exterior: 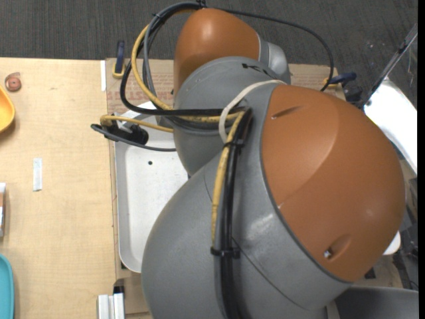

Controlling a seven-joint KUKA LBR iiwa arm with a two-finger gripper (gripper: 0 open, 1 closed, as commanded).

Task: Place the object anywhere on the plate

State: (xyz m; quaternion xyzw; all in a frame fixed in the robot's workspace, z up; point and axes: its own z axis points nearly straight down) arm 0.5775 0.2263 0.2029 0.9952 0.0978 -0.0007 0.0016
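Note:
The grey arm (199,244) with its large orange joint caps (332,178) leans over the bench and covers most of the white bin (143,198) beneath it. Yellow and black cables (226,178) run along the arm and loop above it. On the bare strip of bin floor left of the arm there is only a small dark speck (150,164). Whatever lies further right in the bins is hidden under the arm.
A black clip (123,133) sits on the bin's upper left rim. The wooden bench top (60,198) to the left carries a small white strip (37,175) and a pink disc (12,82). An orange dish edge (4,111) and a teal edge (5,288) poke in at the left border.

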